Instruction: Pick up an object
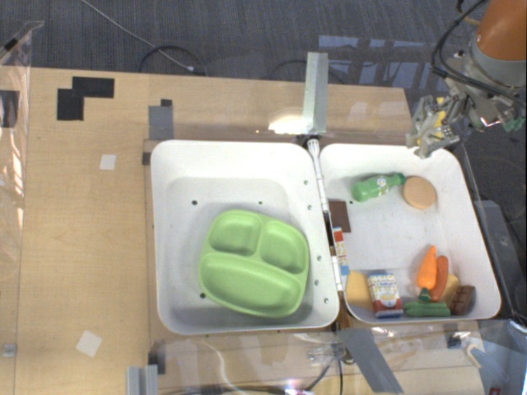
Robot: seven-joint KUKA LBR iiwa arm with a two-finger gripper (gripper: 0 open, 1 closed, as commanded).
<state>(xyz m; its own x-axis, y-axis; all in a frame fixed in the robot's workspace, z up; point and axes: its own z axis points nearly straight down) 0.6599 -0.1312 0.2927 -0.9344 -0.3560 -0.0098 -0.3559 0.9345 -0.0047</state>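
Note:
My gripper point(430, 132) hangs over the far right corner of the right bin point(387, 220), above its back rim. Nothing shows between its tips. Below it in that bin lie a green bottle point(378, 187) on its side and a round tan disc point(420, 192) just to the bottle's right. Near the bin's front edge sit an orange carrot point(427, 267), a yellow block point(356, 286), a small printed box point(384, 291), a green piece point(426, 309) and a brown block point(462, 299).
The left bin point(177, 212) holds a green divided plate point(254, 262). A metal post point(316, 89) stands behind the ridge between the bins. A brown bar point(338, 217) lies along the right bin's left wall. Black tape marks point(82, 95) sit on the bench at far left.

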